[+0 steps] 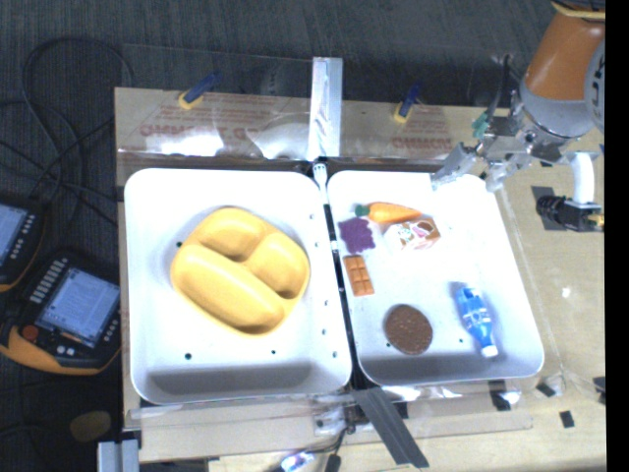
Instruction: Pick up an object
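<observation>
Gripper (pixel 470 165) poised over the far right corner of the right bin (pixel 511 264), fingers spread apart, nothing between them, touching none of the objects. Below it in that bin: an orange carrot (pixel 393 211) by a purple piece (pixel 355 233), a pale packet (pixel 417 234) just beside the carrot, a brown waffle-like bar (pixel 360 276), a round brown cookie (pixel 407 328), a blue bottle (pixel 476 318) lying near the right wall. In the left bin (pixel 147 264), a large yellow bread-like lump (pixel 239 268) (well apart from the claw).
</observation>
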Motion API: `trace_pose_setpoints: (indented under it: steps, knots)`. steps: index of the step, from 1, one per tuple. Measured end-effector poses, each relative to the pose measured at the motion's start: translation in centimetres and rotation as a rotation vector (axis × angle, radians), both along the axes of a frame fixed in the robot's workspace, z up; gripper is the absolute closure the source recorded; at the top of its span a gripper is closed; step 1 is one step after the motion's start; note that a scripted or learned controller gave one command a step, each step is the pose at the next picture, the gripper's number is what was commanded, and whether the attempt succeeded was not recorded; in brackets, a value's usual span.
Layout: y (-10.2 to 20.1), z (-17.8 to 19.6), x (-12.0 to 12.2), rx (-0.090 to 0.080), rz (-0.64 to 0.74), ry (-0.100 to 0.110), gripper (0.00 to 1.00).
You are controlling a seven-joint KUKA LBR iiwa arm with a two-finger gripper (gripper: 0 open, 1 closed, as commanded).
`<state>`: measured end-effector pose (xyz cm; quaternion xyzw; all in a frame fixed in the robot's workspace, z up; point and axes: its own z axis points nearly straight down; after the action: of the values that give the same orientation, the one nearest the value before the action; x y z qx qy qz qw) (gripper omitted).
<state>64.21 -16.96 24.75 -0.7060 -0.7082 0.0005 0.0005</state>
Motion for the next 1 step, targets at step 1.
trace_pose_setpoints:
  steps: [1]
  knots:
    - [-1.57, -12.96, 0.02, -0.007, 0.089, -0.033, 0.00]
